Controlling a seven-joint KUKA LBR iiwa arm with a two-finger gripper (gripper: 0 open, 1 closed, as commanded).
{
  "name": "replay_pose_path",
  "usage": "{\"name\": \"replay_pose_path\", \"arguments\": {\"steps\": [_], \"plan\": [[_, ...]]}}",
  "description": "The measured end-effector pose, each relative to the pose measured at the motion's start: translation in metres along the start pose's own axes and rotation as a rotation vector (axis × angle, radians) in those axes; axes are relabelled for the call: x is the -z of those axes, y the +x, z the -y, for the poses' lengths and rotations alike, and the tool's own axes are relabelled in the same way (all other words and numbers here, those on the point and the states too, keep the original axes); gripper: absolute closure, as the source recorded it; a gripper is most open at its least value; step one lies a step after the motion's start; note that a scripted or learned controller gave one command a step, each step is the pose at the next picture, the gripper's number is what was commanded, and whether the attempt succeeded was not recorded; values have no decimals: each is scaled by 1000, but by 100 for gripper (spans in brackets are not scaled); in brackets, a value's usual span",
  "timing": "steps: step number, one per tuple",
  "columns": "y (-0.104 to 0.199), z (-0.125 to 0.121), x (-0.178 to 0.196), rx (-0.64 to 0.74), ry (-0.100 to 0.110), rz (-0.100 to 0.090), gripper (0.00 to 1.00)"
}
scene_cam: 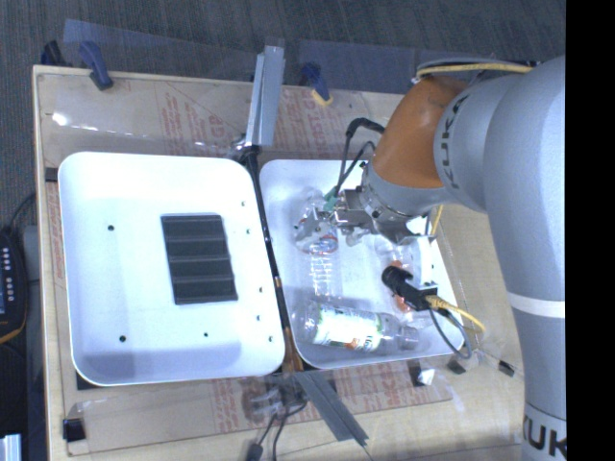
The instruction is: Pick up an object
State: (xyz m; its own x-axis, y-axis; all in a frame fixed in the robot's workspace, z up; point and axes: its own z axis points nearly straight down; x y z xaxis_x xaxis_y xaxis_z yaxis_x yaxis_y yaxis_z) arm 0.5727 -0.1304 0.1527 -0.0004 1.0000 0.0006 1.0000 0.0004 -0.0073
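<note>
My gripper reaches down into the upper left part of the right bin. Right below it lies a clear plastic bottle with a reddish cap end close to the gripper; whether they touch is unclear. A second clear bottle with a white and green label lies across the front of that bin. In the middle of the left bin rests a flat black ribbed block.
The grey arm with its orange band covers the right side of the right bin. A metal divider post stands between the bins at the back. Blue clamps hold the bench's rear edge.
</note>
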Motion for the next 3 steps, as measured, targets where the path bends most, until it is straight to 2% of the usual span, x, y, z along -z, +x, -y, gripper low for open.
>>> {"name": "replay_pose_path", "arguments": {"steps": [1, 2, 3], "plan": [[-6, -26, -62, 35, 1, 0, 0], [-7, -26, -51, 37, 0, 1, 100], [77, -57, 40, 225, -6, 1, 100]]}}
